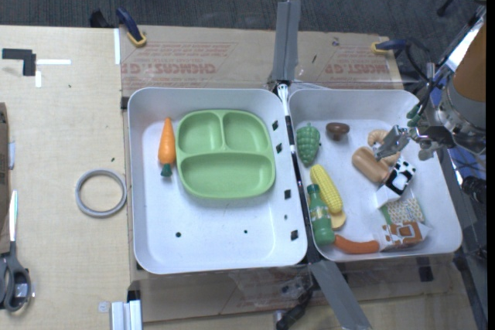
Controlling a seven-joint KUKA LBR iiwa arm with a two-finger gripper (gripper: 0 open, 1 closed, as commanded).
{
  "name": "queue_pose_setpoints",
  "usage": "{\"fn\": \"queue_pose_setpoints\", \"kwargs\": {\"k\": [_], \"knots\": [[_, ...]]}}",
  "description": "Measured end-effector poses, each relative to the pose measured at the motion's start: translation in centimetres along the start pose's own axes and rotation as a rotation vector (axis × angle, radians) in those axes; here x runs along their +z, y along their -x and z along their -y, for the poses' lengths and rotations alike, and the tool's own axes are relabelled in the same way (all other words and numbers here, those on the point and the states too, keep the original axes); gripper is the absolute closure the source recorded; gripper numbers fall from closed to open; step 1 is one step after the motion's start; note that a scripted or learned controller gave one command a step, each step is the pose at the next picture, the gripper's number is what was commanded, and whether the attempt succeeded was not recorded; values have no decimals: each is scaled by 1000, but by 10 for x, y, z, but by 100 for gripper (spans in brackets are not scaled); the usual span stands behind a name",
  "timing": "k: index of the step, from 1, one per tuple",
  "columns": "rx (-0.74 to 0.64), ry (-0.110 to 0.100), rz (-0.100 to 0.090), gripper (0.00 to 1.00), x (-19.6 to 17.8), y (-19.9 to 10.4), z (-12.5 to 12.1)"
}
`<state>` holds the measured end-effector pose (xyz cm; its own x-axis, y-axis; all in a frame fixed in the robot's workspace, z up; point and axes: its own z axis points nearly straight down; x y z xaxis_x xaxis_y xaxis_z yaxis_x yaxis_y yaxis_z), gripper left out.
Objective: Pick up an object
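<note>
Left bin [147,189]: shallow white tray with rounded corners, smooth and glossy. It holds a pale green plastic plate [226,153] with three compartments, rounded-rectangular and matt, and a toy carrot [166,144], a tapered orange cone with a dark green stub, lying just beside the plate's left edge.

Right bin [363,116]: the same make, set against the left bin's right wall. Contents:
- a green ribbed, knobbly oval [308,143] near the dividing wall;
- a yellow corn cob [326,188], bumpy surface;
- a green bottle [319,217] touching the cob;
- an orange-red sausage shape [356,245] by the front wall;
- a small brown rounded lump [337,130] toward the back;
- a tan cylinder [370,165], smooth, lying tilted;
- a black-and-white block [400,176];
- a flat printed packet [402,222], orange, white and green.

Gripper [394,141]: grey metal, low over the right bin, directly above the tan cylinder's upper end. Whether it is spread or closed cannot be told, nor whether it touches the cylinder.

Bench, left of the bins: a pale ring [101,192] and scissors [13,274].
</note>
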<state>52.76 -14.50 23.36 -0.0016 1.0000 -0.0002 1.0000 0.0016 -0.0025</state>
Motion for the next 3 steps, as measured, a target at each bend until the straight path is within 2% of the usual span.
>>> {"fn": "queue_pose_setpoints", "kwargs": {"k": [1,2,3], "knots": [[-73,1,1,0,-92,5,-7],[-81,0,-1,0,68,27,17],[-134,29,11,0,121,42,-30]]}}
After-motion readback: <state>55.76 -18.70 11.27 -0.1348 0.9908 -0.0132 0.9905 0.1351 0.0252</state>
